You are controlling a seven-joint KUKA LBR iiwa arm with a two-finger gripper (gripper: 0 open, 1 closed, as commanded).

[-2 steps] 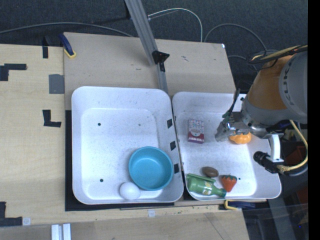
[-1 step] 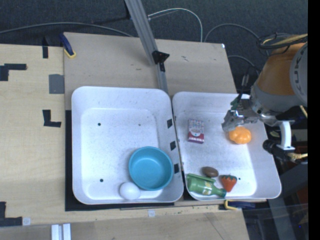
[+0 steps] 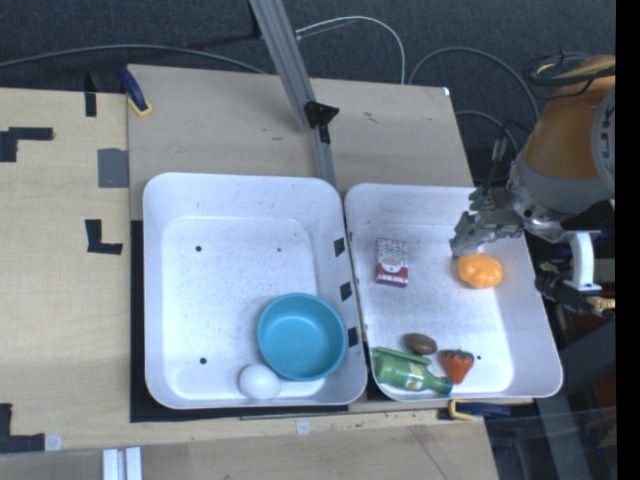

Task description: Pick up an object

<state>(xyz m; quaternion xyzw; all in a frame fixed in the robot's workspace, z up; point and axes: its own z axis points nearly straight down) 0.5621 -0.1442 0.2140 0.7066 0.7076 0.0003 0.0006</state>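
The claw [image 3: 478, 230] hung low over the right bin [image 3: 530, 368], and just below it, nearly touching, lay the orange fruit [image 3: 480, 271]. Whether the claw was spread or closed could not be told from this view; nothing showed in its grip. To take the fruit well, the claw would want to shift a little toward it, centre over the roundest part and come straight down so it closes across the middle, since a round thing is likely to roll away from an off-centre pinch. The fruit was a slightly flattened blob with no clear heading; its longer axis appeared to run left to right in the view. Left of the claw lay a small red-and-white box [image 3: 392, 262]. Further from the claw, toward the bin's near edge, sat a green bottle [image 3: 408, 372].
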